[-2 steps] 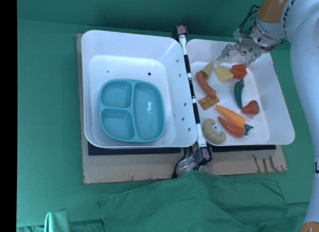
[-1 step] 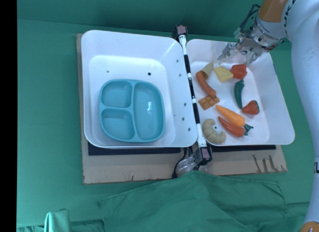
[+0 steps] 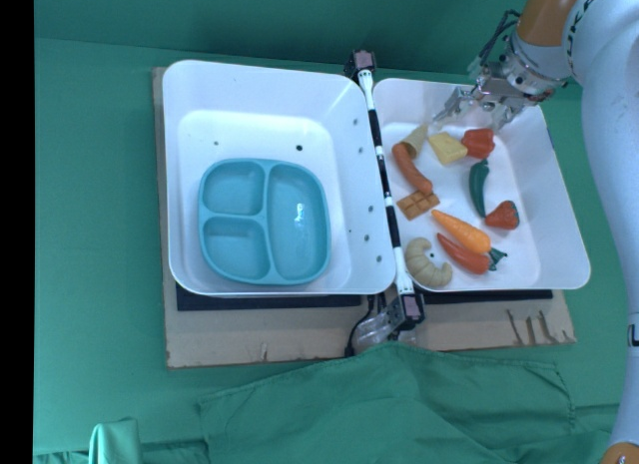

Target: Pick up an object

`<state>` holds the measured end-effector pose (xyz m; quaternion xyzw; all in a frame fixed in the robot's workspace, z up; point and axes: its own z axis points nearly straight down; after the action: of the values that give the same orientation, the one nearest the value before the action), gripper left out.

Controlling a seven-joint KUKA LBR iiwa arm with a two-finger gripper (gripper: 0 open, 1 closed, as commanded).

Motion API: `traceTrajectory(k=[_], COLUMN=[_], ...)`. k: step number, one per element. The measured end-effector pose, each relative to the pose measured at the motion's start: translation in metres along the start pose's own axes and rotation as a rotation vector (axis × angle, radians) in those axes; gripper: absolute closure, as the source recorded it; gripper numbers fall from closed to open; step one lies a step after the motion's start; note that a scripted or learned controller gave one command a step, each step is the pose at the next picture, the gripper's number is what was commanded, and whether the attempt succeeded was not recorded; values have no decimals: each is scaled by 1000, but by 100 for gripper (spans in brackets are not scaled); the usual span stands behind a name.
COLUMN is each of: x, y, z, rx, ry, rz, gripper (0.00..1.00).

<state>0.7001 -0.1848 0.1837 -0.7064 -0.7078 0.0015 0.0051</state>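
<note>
We note the gripper (image 3: 477, 103) hovering spread open over the right bin's (image 3: 559, 252) far end, just above the yellow cheese wedge (image 3: 446, 147), seemingly light, rigid, slick plastic, best pinched across its flat sides.

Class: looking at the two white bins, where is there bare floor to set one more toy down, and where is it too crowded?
Free: the left bin floor behind the blue divided plate, and the right bin between the strawberry and its right wall. Crowded: around the sausage, waffle, carrot and croissant.
</note>
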Motion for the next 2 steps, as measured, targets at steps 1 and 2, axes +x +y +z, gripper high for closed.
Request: traceTrajectory(k=[1, 2], x=[-2, -2], y=[1, 1], z=[-22, -3], rx=[-14, -4], ry=[-7, -4], rz=[4, 1], gripper=[0, 0])
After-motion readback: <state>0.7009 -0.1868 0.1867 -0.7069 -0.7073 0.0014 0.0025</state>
